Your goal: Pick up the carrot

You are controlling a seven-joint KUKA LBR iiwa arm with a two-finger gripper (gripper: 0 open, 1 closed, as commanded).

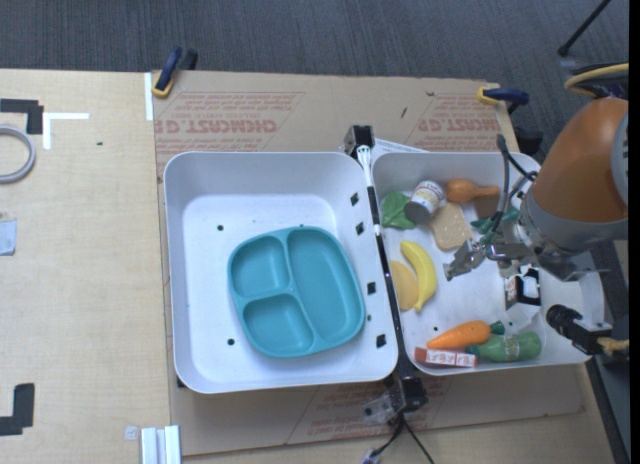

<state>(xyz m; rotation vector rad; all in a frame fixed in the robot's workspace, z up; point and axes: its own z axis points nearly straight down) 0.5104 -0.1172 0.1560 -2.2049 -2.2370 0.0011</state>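
Note:
The orange carrot (461,334) with a green top lies near the front wall of the right bin (575,302), pointing left. It touches a green bottle (511,347) on its right and sits just above a red and white packet (446,357). My gripper (470,249) hangs over the middle of the right bin, behind the carrot and apart from it. Its fingers are open with nothing between them. The grey arm with its orange band (590,162) reaches in from the right.
The left bin (190,252) holds a teal divided plate (295,292). In the right bin lie a banana (421,272), a pale fruit slice (402,284), a green leaf (397,210), a small can (428,196), a tan bread piece (450,226) and a drumstick (470,191).

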